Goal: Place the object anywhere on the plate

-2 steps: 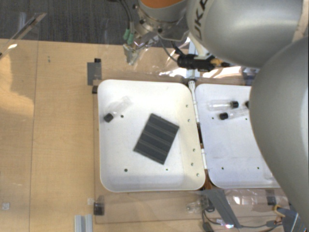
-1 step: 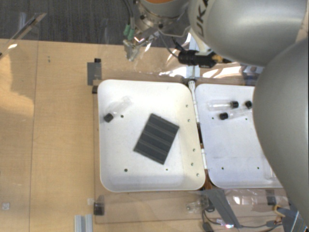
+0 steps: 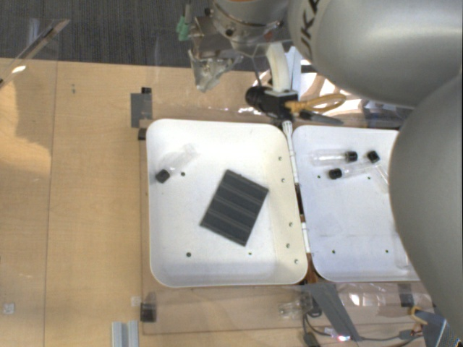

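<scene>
Hovering beyond the left bin (image 3: 163,266), the gripper (image 3: 210,71), jaw state indeterminate, leaves the small object (image 3: 162,175) off the dark plate (image 3: 234,207)

Fixed overhead camera, angled down on bench (image 3: 79,194), both white bins (image 3: 217,266) in frame; arm (image 3: 391,42) looming near lens

Plate (image 3: 234,207) dark grey, ribbed with parallel grooves. Bins (image 3: 181,259) white. Bench (image 3: 79,194) light tan wood. Arm (image 3: 376,27) grey, orange band.
</scene>
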Tool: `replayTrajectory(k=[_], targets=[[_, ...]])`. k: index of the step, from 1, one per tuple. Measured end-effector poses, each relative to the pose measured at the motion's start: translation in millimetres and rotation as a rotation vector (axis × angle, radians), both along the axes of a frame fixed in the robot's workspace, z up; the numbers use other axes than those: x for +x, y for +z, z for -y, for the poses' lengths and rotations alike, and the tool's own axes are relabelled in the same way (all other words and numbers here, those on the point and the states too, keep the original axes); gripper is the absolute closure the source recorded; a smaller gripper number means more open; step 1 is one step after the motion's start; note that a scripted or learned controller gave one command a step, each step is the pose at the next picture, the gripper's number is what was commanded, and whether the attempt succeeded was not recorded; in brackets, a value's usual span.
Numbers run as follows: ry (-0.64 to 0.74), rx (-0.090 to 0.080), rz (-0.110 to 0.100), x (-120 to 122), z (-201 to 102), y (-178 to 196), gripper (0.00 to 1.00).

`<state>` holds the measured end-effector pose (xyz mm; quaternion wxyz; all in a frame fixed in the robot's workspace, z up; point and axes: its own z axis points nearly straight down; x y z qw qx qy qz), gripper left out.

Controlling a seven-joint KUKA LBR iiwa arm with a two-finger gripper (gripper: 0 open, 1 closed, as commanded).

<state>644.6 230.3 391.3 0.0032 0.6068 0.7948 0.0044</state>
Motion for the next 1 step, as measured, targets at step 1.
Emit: replayTrajectory(k=[1], targets=[[0.01,-0.002,-0.008,24.3,17.0,-123.3,1.0]])
